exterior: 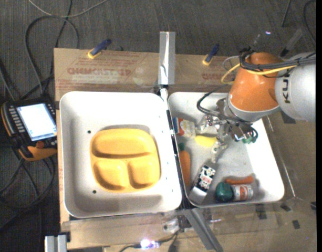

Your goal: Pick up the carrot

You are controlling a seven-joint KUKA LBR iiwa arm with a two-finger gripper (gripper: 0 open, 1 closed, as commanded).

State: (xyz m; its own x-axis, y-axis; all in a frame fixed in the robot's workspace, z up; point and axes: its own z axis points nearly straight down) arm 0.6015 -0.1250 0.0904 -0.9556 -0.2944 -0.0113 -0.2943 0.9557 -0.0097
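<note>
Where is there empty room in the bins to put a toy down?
Free: the yellow tray's sections in the left bin, and the right bin's floor between gripper and can. Crowded: by the carrot and carton.

- The carrot [185, 164] lay tight against the right bin's [271, 164] left wall, leaving no room on that side.
- A black-and-white carton [204, 178] crowded its lower right; a yellow item [204, 140] sat just above it.
- The bin floor at right, beyond the gripper [219, 140], stayed open.
- A yellow divided tray [126, 159] filled the left bin's [71, 140] middle.
</note>
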